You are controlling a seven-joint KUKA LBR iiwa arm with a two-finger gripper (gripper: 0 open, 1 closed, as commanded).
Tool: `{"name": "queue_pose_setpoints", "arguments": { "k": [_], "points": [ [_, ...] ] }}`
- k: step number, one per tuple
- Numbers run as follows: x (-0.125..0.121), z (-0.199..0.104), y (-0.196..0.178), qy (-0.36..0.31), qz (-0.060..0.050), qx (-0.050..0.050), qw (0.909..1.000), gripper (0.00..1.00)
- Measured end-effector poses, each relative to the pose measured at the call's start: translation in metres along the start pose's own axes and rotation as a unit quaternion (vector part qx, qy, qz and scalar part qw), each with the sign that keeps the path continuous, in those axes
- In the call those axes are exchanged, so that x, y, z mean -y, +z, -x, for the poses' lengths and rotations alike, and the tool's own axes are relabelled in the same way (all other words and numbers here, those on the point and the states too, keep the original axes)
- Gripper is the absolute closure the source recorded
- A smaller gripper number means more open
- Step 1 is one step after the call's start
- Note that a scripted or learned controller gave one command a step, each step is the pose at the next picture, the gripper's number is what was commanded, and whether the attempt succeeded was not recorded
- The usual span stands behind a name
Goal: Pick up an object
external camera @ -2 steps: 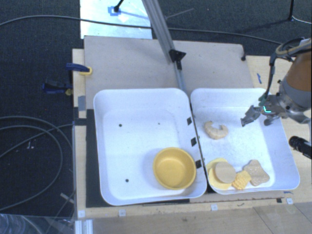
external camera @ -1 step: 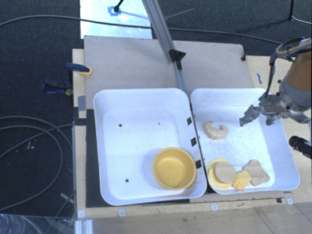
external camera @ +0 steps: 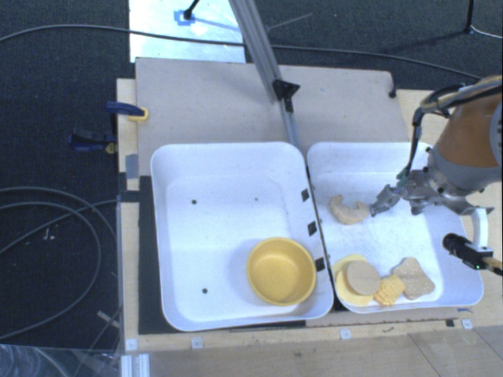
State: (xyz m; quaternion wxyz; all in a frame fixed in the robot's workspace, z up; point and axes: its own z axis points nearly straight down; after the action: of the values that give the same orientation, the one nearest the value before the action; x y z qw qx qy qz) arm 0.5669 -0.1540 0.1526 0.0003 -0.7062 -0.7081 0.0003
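A blue clamp (external camera: 93, 140) and black cables (external camera: 55, 234) lie left of the bench.

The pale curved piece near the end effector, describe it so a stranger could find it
Look in the right bin. The pale curved piece lies alone in the middle, just left of the end effector. Unlike the cluster at the bin's front edge, it is crescent-shaped and touches nothing.

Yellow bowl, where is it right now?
The yellow bowl sits in the left bin, at its near right corner, beside the divider between the bins.
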Motion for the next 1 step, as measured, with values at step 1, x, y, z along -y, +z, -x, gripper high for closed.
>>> {"name": "queue_pose_setpoints", "arguments": {
  "k": [1],
  "points": [
    [0.0017, 0.0058, 0.0435, 0.001, 0.0, 0.0, 1.0, 0.0]
  ]
}}
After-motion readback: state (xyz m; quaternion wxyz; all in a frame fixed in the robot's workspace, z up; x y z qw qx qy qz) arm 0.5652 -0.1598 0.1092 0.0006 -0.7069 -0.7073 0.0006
